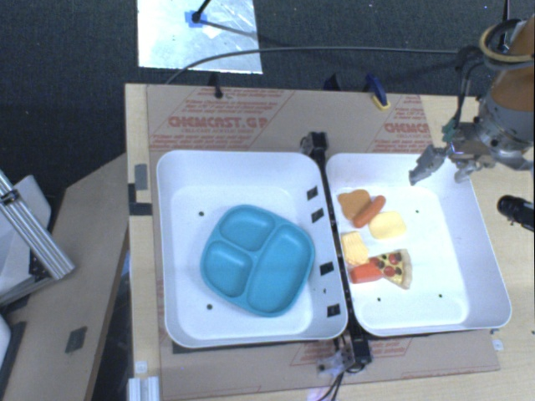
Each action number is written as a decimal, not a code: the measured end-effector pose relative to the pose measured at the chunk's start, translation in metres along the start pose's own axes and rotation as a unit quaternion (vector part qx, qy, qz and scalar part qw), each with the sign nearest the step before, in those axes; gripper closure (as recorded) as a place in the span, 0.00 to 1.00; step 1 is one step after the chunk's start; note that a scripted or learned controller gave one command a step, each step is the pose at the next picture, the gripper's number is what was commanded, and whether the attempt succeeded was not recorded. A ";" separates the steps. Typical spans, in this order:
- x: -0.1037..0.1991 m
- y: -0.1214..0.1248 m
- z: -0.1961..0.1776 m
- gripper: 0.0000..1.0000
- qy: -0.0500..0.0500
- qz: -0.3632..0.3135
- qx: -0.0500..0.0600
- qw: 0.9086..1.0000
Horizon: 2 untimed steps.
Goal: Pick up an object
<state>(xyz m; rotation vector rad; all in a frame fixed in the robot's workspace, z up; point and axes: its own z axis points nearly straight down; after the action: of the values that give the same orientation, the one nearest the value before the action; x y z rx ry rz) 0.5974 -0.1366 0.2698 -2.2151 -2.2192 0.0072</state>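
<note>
The right bin (468,307) holds a cluster of toy food on its left side: an orange-brown piece (354,200), an orange sausage (370,212), a pale yellow lump (388,225), a yellow cheese block (354,246), a red sausage (364,274) and a pizza slice (394,267). My gripper (443,169) hangs above the far rim of the right bin, up and to the right of the food. It is open, its two fingers spread with nothing between them.
A blue divided plate (257,260) lies in the left bin (184,190). A black clip strip (328,241) runs along the seam between the bins. A foil sheet (199,23) and a cable lie beyond the bench's far edge.
</note>
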 end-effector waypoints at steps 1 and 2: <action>0.000 0.002 -0.005 0.00 -0.001 -0.001 -0.005 1.000; 0.005 -0.007 0.046 0.00 0.000 0.000 -0.002 1.000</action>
<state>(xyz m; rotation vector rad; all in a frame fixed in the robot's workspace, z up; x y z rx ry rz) 0.5901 -0.1313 0.2243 -2.2178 -2.2220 0.0024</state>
